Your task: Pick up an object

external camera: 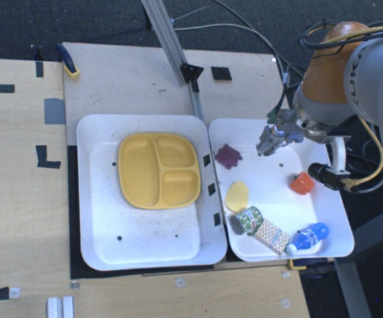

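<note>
Camera view shows the pincer (266,146), grip state unclear, poised near a small purple, soft-looking flat piece (228,156), probably light, best pinched across its middle.

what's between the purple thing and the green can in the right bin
The pale yellow piece lies between the purple thing and the green can, on the right bin's white floor, as the camera view shows.

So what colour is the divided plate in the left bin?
Yellow; the plate in the left bin shows plainly in the camera view.
</note>
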You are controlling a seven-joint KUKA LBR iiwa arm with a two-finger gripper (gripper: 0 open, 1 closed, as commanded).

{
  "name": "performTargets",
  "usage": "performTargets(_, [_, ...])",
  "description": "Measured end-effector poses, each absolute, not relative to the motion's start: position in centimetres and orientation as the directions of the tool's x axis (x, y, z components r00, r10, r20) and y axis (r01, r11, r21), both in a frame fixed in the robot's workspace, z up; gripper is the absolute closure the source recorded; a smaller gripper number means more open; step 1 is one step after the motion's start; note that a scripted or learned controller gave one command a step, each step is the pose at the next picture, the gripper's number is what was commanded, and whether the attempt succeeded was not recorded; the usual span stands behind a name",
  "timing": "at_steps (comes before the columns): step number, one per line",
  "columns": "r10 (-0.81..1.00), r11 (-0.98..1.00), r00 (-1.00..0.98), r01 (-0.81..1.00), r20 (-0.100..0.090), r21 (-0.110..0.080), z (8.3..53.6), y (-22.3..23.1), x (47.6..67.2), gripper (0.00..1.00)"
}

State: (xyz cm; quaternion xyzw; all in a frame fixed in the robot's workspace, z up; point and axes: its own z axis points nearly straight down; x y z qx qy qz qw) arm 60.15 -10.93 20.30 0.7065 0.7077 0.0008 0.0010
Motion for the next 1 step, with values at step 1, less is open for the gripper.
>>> performTargets(1, [1.000,0.006,-0.006,1.000,0.002,-0.002,19.83,-6.06,59.77,1.00])
